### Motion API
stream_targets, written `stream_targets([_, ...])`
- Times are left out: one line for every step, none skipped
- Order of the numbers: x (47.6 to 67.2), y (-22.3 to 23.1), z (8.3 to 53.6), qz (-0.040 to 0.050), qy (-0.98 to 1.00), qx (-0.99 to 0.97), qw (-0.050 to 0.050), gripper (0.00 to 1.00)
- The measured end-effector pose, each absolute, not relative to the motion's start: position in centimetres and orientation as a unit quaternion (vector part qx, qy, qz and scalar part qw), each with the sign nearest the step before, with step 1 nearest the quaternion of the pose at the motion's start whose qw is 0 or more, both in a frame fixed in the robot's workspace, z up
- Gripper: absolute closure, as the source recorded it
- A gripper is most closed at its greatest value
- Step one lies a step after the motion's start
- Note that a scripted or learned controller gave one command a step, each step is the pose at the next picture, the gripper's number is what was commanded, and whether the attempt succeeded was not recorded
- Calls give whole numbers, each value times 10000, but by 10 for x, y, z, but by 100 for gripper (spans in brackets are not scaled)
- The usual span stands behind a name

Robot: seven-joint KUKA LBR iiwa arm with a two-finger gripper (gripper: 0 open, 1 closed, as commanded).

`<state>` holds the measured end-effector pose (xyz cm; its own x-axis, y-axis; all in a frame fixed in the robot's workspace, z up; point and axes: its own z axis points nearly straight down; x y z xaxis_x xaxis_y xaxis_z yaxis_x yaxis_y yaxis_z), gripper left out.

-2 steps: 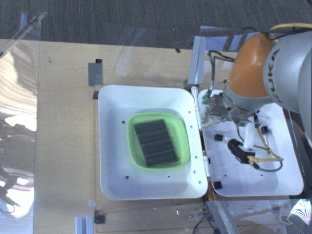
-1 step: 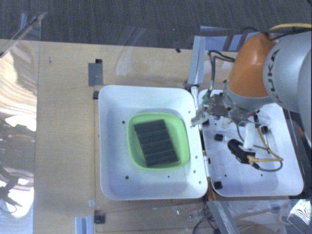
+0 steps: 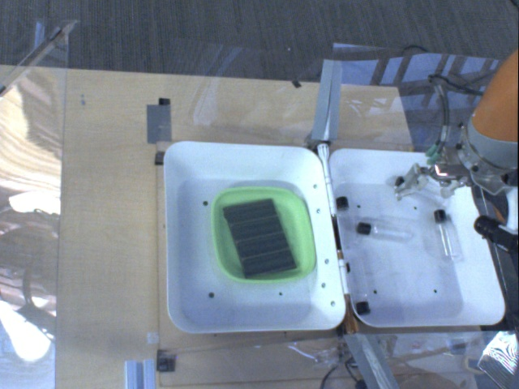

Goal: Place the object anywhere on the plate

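Note:
A dark grey ribbed rectangular block (image 3: 259,237) lies flat on the green plate (image 3: 220,217), which sits in the middle of the left bin (image 3: 174,241). My gripper (image 3: 431,181) hangs over the far part of the right bin (image 3: 478,298), well to the right of the plate and apart from the block. It is open, with its two metal fingers (image 3: 408,183) spread and nothing between them. The arm's orange band (image 3: 496,108) shows at the right edge.
Two clear tubes with black caps (image 3: 385,231) (image 3: 445,233) lie in the right bin below the gripper. Small black pieces (image 3: 341,203) (image 3: 362,306) sit near that bin's left wall. A metal post (image 3: 327,104) stands behind the gap between the bins.

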<state>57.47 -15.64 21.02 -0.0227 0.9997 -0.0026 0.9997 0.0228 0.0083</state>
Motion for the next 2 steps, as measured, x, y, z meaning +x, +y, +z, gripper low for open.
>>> stream_targets([541, -168, 331, 28, 6829, 7305, 50, 0])
stream_targets([511, -200, 380, 29, 6441, 7649, 62, 0])
